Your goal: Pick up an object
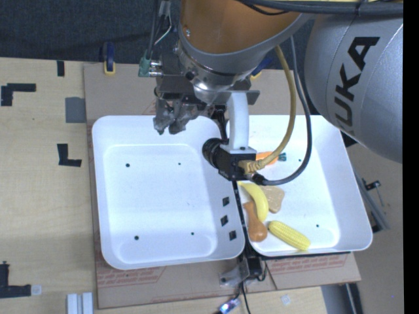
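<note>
The gripper [169, 123] is seen over the left bin [157, 241]'s far rim; whether anything is held cannot be told. A banana [259, 201], corn cob [289, 235] and orange piece [256, 227] are found in the right bin [327, 175].

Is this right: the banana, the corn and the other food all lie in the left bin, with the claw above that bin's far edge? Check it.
Not quite. The camera view shows the banana, the corn and the other food in the right bin, near its left wall. The left bin is not where they lie. The claw is indeed above the left bin's far edge.
</note>
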You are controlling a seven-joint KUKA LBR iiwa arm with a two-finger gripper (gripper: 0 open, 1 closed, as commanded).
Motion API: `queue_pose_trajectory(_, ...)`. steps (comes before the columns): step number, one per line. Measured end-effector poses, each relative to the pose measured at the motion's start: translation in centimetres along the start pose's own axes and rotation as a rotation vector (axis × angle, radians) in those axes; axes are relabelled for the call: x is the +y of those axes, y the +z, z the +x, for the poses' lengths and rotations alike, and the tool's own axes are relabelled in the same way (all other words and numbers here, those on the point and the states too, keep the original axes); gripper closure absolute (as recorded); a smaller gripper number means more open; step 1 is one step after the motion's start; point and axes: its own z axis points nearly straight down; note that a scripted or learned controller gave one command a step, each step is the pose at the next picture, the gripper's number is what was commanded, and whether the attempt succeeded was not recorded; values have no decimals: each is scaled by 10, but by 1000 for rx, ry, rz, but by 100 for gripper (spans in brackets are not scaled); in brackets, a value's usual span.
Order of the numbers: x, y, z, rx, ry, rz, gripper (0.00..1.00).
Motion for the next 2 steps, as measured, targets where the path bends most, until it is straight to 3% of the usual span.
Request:
queue_pose_trajectory(1,24,-22,0,3,1,-4,100)
queue_pose_trajectory(2,89,-25,-1,1,4,-4,100)
